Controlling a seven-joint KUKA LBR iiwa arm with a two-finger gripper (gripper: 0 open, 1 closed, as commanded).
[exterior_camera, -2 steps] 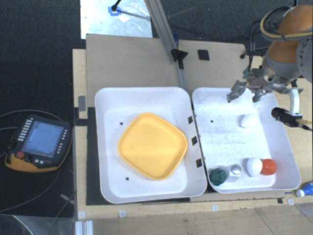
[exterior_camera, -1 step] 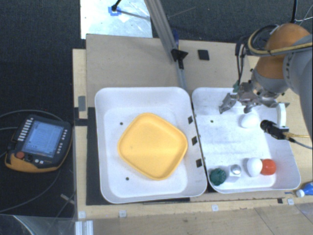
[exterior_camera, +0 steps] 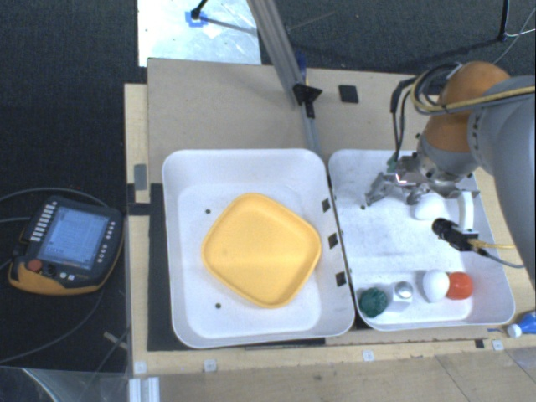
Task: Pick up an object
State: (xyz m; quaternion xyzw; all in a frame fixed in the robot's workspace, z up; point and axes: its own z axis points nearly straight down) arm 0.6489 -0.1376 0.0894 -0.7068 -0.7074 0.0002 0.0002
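Observation:
My gripper hangs over the far part of the right bin, its two metal fingers spread apart with nothing between them. A white rounded thing lies just right of the fingers, outside their gap. Along the bin's near wall sit a dark green lump, a small silver piece, a white ball and a red-orange ball. A yellow square plate lies in the left bin.
The grey arm with its orange band comes in from the upper right. A slanted metal pole stands behind the bins. A teach pendant rests on the floor at the left.

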